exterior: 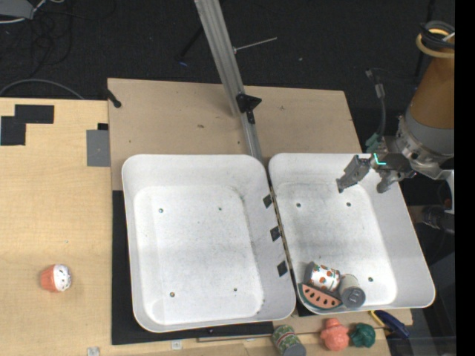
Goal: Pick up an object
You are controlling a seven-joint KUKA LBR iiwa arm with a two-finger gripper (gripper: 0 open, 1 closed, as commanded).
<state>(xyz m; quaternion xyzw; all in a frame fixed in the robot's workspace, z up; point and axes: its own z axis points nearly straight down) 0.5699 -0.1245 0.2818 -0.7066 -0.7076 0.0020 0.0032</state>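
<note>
My gripper (369,176) hangs over the far right part of the right bin (386,221), its two dark fingers spread apart with nothing between them. In that bin's near left corner lies a small cluster: a red and white can (323,277), a watermelon slice toy (320,297) and a grey round piece (352,296). The gripper is well away from this cluster, toward the bin's back edge.
The left bin (194,239) adjoins the right one. A red and white ball (56,278) lies on the wooden bench at far left. Beyond the bins' near edge sit a green can (284,339), a pink toy (334,334) and a green toy (363,335). A metal rail (226,58) slants at the back.
</note>
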